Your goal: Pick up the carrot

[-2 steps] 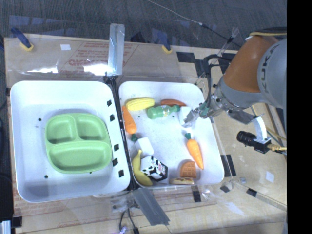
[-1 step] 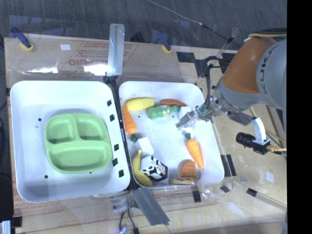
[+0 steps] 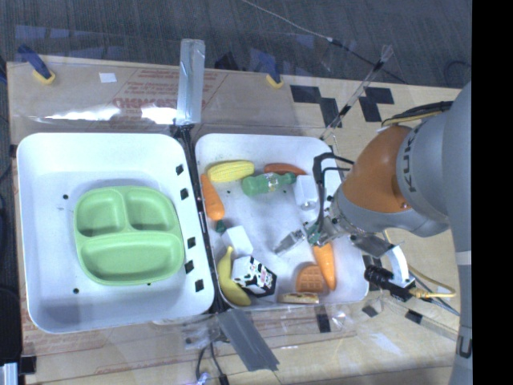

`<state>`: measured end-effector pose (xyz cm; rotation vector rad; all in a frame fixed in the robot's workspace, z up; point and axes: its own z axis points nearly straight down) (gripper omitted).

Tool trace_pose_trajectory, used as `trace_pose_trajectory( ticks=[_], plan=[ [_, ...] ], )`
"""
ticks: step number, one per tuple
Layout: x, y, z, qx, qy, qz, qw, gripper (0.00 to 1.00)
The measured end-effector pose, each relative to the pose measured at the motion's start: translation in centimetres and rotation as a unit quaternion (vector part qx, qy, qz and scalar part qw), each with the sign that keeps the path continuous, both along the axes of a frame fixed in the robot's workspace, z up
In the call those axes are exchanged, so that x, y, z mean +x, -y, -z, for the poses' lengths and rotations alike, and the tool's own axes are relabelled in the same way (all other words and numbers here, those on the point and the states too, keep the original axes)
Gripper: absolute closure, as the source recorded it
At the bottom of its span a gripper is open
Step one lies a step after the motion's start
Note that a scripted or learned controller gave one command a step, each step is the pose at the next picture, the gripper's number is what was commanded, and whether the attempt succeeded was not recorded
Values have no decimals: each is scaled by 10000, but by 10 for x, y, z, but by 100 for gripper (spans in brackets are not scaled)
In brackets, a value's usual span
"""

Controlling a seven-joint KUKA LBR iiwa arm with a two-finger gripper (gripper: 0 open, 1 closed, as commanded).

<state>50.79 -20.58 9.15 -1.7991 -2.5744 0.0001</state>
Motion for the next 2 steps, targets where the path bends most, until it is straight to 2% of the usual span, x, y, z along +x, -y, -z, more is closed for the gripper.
trace_pose_trajectory(
  ticks=[1, 2],
  plan=[
    [1, -1, -10, 3, -4, -31, 10000, 100],
    [-27, 6, -56, -5, 5, 1472, 9891, 100]
  ],
)
